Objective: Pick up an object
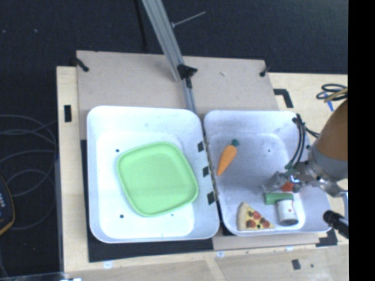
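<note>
Gripper [285, 187] low in right white bin [258, 124], over small green block [273, 198] and white-and-red can [287, 211]. Grasp state: cannot tell. Toy pizza slice [253, 218] just left-below; orange toy carrot [227, 158] further left. Nothing visibly lifted; pick not yet done.

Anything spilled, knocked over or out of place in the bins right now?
Nothing stands out. The green plate lies flat in the left bin. In the right bin, the carrot, pizza slice and small can sit apart, with the gripper low near the can.
</note>
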You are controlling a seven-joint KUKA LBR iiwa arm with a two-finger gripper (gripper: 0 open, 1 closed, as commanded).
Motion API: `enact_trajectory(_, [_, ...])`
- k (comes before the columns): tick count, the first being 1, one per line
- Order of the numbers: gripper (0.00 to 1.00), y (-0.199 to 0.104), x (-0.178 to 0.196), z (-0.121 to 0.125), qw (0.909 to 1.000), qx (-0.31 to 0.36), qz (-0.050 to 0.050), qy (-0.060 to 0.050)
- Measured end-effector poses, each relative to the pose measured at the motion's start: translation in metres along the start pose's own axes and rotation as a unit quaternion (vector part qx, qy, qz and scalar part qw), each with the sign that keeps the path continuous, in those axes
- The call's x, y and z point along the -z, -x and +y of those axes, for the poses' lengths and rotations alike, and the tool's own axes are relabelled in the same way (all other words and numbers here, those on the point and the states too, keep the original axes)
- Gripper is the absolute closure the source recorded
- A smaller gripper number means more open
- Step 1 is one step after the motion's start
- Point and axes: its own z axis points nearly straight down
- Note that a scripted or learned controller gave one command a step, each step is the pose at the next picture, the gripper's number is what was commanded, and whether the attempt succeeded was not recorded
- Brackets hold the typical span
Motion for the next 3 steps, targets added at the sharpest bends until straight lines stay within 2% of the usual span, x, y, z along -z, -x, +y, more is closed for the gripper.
enact_trajectory(1, [0.00,0.001,-0.038,0.000,1.0000,0.000,-0.001,0.002])
enact_trajectory(2, [1.00,0.001,-0.026,0.001,1.0000,0.000,-0.001,0.005])
enact_trajectory(3, [1.00,-0.001,0.037,0.006,1.0000,0.001,-0.001,0.005])
